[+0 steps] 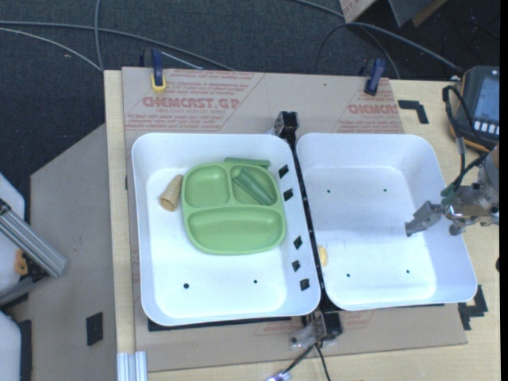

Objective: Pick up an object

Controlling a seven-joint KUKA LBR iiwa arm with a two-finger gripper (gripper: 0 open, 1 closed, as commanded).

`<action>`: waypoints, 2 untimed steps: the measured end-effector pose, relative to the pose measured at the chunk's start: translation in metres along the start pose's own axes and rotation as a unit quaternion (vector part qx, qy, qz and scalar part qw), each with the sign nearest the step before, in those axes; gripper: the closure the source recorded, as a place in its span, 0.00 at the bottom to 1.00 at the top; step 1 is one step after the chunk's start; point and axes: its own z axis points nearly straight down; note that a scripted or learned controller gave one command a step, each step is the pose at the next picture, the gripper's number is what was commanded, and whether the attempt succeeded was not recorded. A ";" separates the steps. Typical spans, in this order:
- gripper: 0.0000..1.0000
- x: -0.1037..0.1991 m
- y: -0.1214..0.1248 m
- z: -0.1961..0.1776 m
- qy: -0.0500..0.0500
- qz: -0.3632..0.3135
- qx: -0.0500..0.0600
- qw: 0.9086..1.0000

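In the left bin (159,284) you had a tan cone (171,192) touching the green divided plate (233,219), a green piece (254,185) in its top-right compartment. A small yellow bit (322,255) sat at the right bin's (381,288) left wall. Gripper (432,217) hovered over that bin's right side; can't tell its grip state.

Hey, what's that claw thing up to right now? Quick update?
Claw over right bin, holding nothing visible. Green divided plate and ice-cream cone untouched in left bin. Nothing in the way.

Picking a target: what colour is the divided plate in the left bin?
Light green; the divided plastic plate shows clearly in the camera view.
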 end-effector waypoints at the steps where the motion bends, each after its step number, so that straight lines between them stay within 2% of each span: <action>1: 0.00 0.001 0.003 -0.006 -0.002 -0.002 -0.006 1.000; 2: 0.00 0.000 0.003 0.058 0.000 -0.002 -0.003 1.000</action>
